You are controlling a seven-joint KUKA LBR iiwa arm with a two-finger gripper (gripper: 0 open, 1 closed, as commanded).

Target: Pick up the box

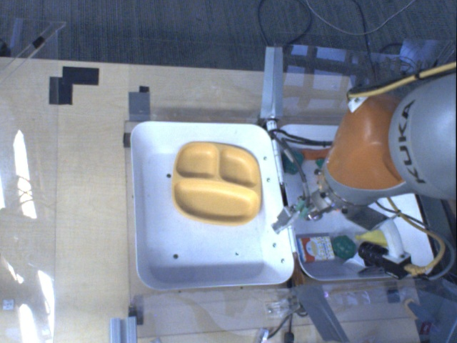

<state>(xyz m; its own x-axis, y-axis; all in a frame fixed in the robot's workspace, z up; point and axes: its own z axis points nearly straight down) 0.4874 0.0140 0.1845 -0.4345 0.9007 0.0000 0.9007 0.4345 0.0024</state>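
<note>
While the claw's grip cannot be told, the flat red box (318, 248) lies in the right bin (308, 269).

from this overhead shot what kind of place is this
Most likely a robotics lab test bench: a grey and orange robot arm reaches over two white bins on a wooden bench, with loose cables on the carpet behind.
</note>
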